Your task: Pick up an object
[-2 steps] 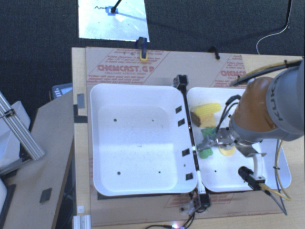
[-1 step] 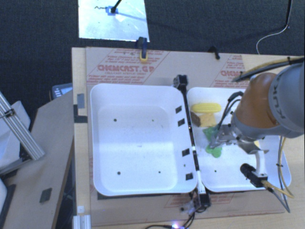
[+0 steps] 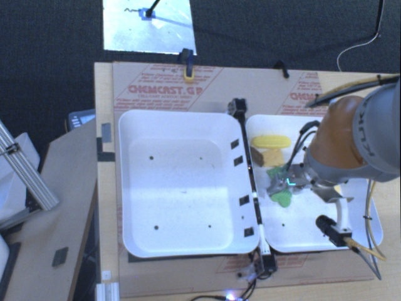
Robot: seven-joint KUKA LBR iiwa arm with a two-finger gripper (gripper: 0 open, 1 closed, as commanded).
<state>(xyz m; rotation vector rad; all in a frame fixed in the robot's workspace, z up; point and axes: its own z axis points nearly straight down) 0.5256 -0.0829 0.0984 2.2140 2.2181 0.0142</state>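
In the right bin (image 3: 301, 240), a green object (image 3: 282, 199) lies just below the jaws (image 3: 280, 179), seemingly touching them; whether they are wide or narrow I cannot tell. Farther back lie a tan block (image 3: 270, 158) and a yellow corn cob (image 3: 270, 142).

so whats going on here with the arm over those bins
A grey KUKA arm reaches in from the right over the right-hand bin, its gripper down among a small cluster of items: a yellow corn-like object, a tan block and a green item. Nothing is visibly lifted yet. The left bin sits alongside.
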